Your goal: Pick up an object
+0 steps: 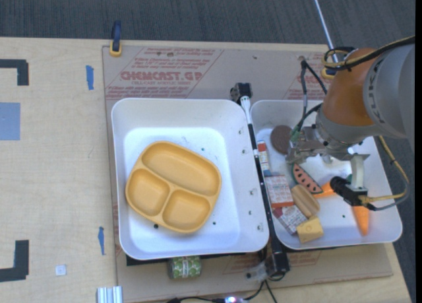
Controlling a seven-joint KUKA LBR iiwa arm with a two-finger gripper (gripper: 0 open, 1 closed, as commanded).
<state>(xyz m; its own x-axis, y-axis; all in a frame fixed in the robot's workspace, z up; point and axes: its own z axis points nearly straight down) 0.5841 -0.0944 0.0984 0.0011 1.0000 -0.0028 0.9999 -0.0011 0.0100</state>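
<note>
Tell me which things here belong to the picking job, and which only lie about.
Job: gripper; right bin with its watermelon slice, carrot, bread pieces.
Lying about: yellow divided plate in left bin; blue clamp; green item below.

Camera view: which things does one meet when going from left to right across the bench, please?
Blue tape strip → left white bin → yellow divided plate → divider between the bins → watermelon-slice toy → orange carrot toy.
</note>
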